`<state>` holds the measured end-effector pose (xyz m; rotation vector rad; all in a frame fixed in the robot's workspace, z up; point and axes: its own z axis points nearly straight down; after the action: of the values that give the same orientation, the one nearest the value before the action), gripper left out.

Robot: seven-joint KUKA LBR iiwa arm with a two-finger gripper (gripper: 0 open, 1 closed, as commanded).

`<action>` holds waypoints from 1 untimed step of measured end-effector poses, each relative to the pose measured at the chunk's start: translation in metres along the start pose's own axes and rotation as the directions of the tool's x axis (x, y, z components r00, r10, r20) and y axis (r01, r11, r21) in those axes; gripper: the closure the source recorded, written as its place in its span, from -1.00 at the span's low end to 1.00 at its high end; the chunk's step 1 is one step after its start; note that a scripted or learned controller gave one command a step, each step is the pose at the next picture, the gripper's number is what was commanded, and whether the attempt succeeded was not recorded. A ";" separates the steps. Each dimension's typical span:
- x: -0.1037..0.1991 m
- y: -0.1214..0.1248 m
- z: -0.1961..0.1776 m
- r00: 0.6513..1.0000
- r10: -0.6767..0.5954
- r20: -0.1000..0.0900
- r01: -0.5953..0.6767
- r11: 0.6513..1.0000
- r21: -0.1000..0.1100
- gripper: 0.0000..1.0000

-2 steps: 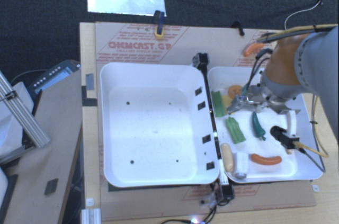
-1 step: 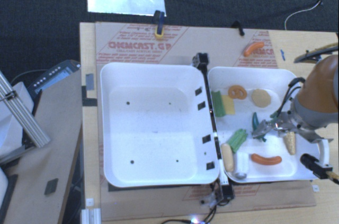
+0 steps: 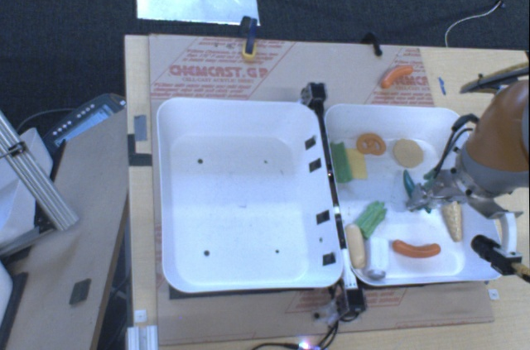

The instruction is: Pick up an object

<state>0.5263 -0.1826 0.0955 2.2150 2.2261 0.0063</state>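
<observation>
Smooth white plastic bins, matt printed cardboard sheet beneath, glossy plastic sausage, dark rough carpet

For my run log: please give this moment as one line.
arm: over right bin | gripper: near teal item, corn | grasp: unclear | left bin: untouched

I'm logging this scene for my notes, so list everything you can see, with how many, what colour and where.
Bins: two, white, side by side on the bench.
Pretzel: one, orange, right bin, far side.
Round disc: one, cream, beside the pretzel.
Block: one, yellow and green, right bin's left edge.
Green vegetable: one, green, right bin middle.
Sausage: one, red-orange, right bin, near side.
Corn: one, pale yellow, right bin, right side.
Sausage outside: one, orange, behind the right bin.
Gripper: one, dark, low over the right bin.
</observation>
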 end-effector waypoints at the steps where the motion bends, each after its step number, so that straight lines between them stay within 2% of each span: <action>1: 0.152 0.059 -0.094 1.000 -0.016 -0.004 0.016 1.000 -0.011 1.00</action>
<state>0.5844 -0.0309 0.1903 2.1934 2.2406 0.0232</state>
